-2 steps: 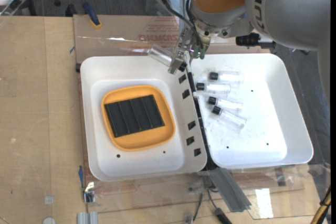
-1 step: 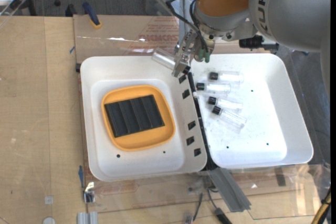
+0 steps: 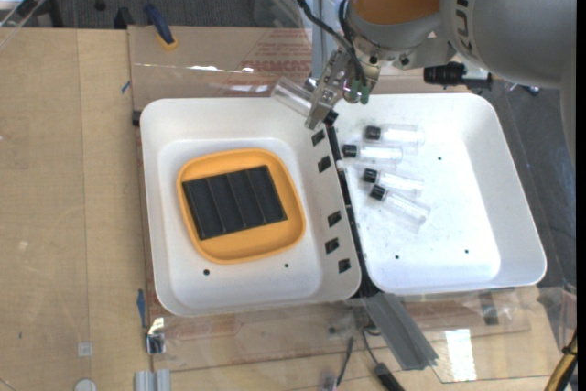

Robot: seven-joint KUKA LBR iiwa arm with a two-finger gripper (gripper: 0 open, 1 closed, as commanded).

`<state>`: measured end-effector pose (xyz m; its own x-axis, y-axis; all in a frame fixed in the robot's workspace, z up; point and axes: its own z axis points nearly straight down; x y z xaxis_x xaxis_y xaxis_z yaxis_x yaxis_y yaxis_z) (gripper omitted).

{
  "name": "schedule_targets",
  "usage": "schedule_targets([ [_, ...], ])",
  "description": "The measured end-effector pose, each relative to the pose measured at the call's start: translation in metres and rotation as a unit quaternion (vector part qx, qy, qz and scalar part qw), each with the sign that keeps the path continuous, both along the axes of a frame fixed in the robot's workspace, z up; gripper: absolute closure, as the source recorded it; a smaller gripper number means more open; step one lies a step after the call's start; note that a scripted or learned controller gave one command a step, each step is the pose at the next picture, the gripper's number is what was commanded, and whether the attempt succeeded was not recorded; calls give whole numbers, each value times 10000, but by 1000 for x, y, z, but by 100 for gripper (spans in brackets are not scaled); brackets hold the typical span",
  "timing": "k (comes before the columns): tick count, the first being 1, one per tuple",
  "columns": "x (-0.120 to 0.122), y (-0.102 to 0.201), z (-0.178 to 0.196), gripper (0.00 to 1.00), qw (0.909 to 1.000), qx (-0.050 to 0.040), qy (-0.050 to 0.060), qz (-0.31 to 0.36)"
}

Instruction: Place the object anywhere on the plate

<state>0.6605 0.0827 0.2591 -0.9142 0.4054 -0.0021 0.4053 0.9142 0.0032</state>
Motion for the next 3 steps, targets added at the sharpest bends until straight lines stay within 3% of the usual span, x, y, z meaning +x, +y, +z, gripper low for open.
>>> schedule_targets([
  [1,0,-4,5,100,9919,-6,-11,1274],
  [2,3,-5,31,100,9772,-7,-19,2121],
  [3,8,-2,29,100,9751,-7,-20,2216],
])
